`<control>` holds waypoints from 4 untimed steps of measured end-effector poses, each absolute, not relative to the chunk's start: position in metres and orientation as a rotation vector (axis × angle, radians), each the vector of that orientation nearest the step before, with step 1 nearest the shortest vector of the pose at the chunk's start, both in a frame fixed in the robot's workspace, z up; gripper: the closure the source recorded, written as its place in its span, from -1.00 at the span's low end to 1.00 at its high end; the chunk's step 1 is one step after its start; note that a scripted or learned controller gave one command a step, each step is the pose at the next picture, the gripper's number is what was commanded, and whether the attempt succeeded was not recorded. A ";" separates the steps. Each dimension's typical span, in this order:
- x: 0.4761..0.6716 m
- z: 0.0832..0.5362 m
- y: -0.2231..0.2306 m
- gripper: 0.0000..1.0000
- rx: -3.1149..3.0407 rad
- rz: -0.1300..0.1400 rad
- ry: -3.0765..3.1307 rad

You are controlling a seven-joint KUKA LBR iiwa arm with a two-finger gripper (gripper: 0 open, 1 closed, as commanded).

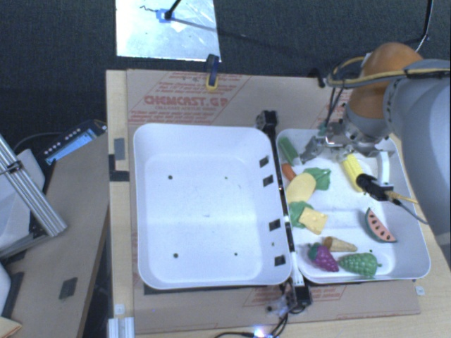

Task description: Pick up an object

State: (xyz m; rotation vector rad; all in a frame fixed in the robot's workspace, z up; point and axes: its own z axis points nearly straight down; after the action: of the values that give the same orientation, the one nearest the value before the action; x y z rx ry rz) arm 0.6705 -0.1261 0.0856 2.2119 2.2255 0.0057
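Nearest to you, at the front of the right bin [412, 263], lie the green grapes [359, 263] and the purple grapes [323, 257], close side by side. Just behind them rests a small tan cone [340, 244]. The front rim of the bin runs close under the grapes, so you have little room there.

A bit farther back, by the right wall, you see the watermelon slice [379, 226]. It lies apart from the other toys, with bare white floor around it. On the left side, a yellow wedge [314, 220] with a green bit sits near the wall between the two bins. Behind it lies a yellow pear shape [301, 187] touching a green leafy piece [318, 178], and a small orange carrot [288, 172] sits hard against that same wall.

Farther still, the corn cob [351, 167] lies in the middle, and a green stick [288, 150] lies near the back left corner.

The pincer [331, 141] hangs over the back of the right bin, between the green stick and the corn. You cannot tell if it is apart or together, and you see no toy in it.

The left bin [204, 206] gives you wide open floor.

At the far edge of the bench, the brown board [187, 97] says "CHEMCAST GP" in red letters.
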 end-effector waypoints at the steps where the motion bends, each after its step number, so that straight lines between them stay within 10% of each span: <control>1: 0.672 0.193 -0.032 -1.00 2.200 0.019 2.231; 4: 0.667 0.098 0.240 -1.00 2.210 0.004 2.234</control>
State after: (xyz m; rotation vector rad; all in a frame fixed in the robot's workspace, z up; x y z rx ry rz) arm 0.6673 0.2399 0.0985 2.2103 2.2343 0.0042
